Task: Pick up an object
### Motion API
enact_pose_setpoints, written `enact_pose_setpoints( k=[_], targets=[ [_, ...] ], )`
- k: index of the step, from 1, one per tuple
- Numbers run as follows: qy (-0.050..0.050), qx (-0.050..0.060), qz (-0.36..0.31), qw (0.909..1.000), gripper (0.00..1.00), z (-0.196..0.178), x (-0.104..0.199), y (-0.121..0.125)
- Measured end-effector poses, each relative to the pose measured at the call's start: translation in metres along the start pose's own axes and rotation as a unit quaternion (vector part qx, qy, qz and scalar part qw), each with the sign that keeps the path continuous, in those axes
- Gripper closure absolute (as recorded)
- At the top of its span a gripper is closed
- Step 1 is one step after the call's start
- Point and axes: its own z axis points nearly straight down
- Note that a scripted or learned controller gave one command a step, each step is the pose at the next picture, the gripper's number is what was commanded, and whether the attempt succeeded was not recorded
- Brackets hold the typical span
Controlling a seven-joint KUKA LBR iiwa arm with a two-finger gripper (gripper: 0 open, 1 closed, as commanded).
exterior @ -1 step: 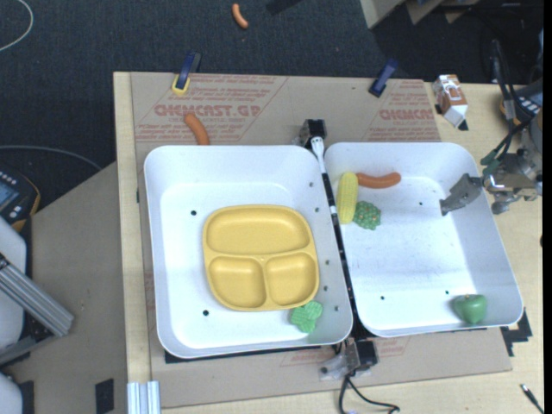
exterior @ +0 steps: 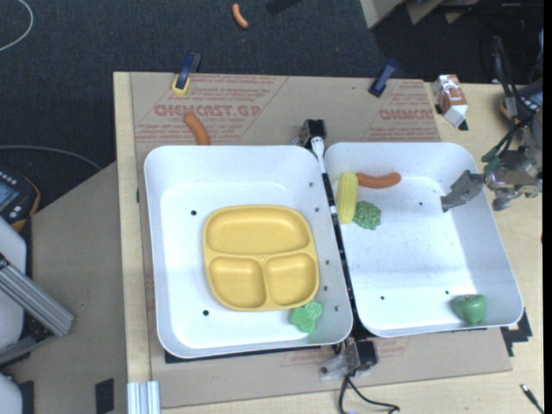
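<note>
In the right bin (exterior: 483,231) a yellow corn cob (exterior: 347,197) lies along the left wall. An orange sausage-shaped piece (exterior: 378,179) lies just behind it, and a green broccoli piece (exterior: 367,216) touches the cob's right side. A green pepper-like piece (exterior: 470,308) sits in the near right corner. The left bin (exterior: 172,231) holds a yellow divided plate (exterior: 259,257), with a green leafy piece (exterior: 307,316) at its near right corner. My gripper (exterior: 461,193) hangs over the right bin's far right edge, away from all the pieces, with nothing visibly in it.
Another orange sausage piece (exterior: 197,128) lies on the cardboard behind the left bin. A small carton (exterior: 450,100) stands at the back right. Clamps (exterior: 185,73) hold the board's far edge. Cables and arm hardware (exterior: 517,166) crowd the right side.
</note>
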Motion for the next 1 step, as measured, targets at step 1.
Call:
enact_pose_setpoints(
  k=[1],
  targets=[
    [0.001, 0.003, 0.000, 1.0000, 0.00, 0.0501, 0.0081, -0.0069]
  ],
)
